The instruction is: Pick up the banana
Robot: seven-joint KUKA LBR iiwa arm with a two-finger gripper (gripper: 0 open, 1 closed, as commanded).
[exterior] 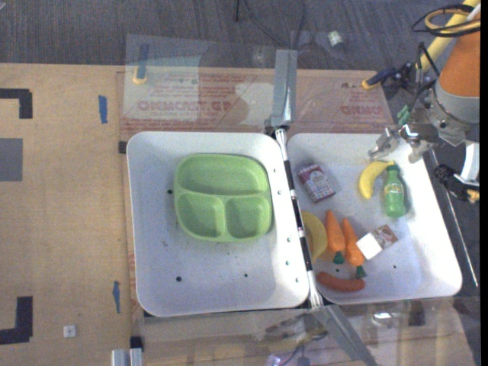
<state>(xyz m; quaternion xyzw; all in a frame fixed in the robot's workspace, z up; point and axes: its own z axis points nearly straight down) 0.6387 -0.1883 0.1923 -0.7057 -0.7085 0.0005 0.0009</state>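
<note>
Banana lies in the right bin, in its far half, curved and tilted, with its upper tip toward the far right. A green bottle stands touching or just beside the banana's right edge, so that side has little room, while bare white floor lies open to the banana's left, between it and a small red-and-white packet. The gripper hovers at the far rim of the right bin, just beyond the banana's upper tip; its two metal fingers are spread apart with nothing between them. Nearer in the same bin, two carrots, a yellow wedge against the left wall, a small box and a red pepper crowd together. The left bin holds a green divided plate, with bare floor around it.
</note>
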